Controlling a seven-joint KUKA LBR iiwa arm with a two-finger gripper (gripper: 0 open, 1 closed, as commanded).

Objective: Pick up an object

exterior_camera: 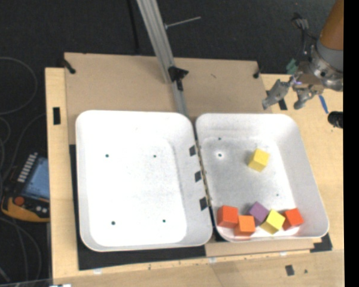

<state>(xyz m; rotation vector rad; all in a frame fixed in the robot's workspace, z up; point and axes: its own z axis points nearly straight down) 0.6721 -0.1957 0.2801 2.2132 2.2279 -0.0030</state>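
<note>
Blocks crowd together; arm cut off.

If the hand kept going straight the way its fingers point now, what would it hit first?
The hand hangs at the right bin's top edge, fingers pointing down-left. Going straight on, it would probably meet that rim or the bare floor beyond it, short of the lone yellow block. Depth is unclear.

My one camera: fixed above the desk | looks down at a slant | far enough to take in both white bins, left bin and right bin, side by side | dark floor with cables at left | arm and hand enter at upper right
</note>
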